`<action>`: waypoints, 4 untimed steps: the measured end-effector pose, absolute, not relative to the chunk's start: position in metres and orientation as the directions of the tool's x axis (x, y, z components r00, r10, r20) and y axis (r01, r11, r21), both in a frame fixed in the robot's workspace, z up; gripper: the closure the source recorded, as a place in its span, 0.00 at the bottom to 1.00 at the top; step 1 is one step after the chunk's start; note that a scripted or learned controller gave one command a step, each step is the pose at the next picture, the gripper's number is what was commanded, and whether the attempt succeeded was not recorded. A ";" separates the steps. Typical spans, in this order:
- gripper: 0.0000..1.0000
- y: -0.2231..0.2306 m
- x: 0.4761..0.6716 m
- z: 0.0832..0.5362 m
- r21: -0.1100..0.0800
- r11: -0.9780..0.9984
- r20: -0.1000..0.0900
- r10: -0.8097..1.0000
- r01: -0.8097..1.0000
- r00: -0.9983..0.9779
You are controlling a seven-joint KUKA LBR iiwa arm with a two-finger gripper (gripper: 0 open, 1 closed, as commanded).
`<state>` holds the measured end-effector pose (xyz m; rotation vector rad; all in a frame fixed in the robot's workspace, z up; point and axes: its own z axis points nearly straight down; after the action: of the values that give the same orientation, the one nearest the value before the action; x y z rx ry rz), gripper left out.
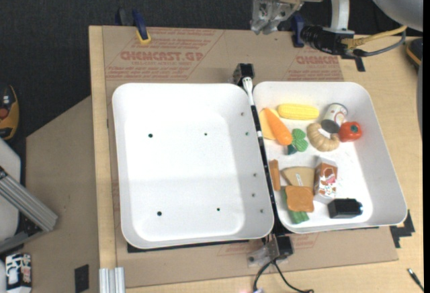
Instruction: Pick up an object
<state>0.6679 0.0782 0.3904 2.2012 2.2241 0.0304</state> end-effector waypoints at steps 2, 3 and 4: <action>1.00 0.229 0.654 0.455 0.021 0.008 0.008 1.000 1.000 -0.008; 1.00 0.224 0.662 0.330 -0.012 -0.001 -0.004 1.000 1.000 0.001; 1.00 0.123 0.667 0.348 -0.002 -0.008 -0.002 1.000 1.000 0.008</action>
<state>0.6667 0.1232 0.3482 2.2300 2.2124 -0.0048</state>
